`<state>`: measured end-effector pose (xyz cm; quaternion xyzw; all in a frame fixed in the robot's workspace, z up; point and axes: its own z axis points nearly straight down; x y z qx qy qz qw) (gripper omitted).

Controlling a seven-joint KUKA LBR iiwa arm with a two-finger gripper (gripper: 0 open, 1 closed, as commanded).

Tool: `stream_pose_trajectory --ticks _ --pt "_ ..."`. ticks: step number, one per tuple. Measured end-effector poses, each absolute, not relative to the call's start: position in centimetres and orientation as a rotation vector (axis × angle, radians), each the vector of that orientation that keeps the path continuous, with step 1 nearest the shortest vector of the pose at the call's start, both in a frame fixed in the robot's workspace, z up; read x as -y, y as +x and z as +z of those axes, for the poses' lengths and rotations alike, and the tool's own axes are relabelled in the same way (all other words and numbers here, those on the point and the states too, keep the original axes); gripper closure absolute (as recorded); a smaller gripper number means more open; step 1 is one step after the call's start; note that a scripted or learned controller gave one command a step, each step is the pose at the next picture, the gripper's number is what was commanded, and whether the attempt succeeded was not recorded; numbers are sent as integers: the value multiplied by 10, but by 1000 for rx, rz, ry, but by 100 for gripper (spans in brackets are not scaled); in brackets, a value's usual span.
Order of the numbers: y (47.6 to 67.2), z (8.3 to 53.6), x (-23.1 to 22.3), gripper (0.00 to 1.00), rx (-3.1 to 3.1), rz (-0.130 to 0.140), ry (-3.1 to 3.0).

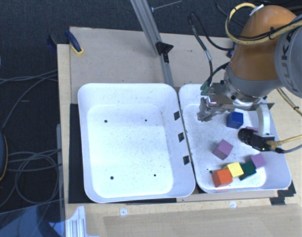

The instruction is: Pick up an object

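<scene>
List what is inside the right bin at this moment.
The right bin holds a blue block, two purple blocks, and orange, yellow and green blocks. The gripper and arm cover the bin's far right part.

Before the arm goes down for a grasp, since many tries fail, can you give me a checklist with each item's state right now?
1. Two-finger gripper is over the right white bin: ok.
2. Something already held between its fingers: cannot tell.
3. Small blue cube lies apart from the other blocks: ok.
4. Purple cube at the bin's middle stands free of neighbours: ok.
5. Orange block, yellow block and green block are spaced for a clean grasp: not ok, they are packed in a row.
6. Gripper is directly above a block: not ok, it is left of the blue cube.
</scene>
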<state>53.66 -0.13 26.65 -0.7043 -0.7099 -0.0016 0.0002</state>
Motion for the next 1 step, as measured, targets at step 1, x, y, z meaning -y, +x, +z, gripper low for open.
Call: stream_pose_trajectory --ticks 1 --pt "549 249 -50 100 2227 0 -2213"
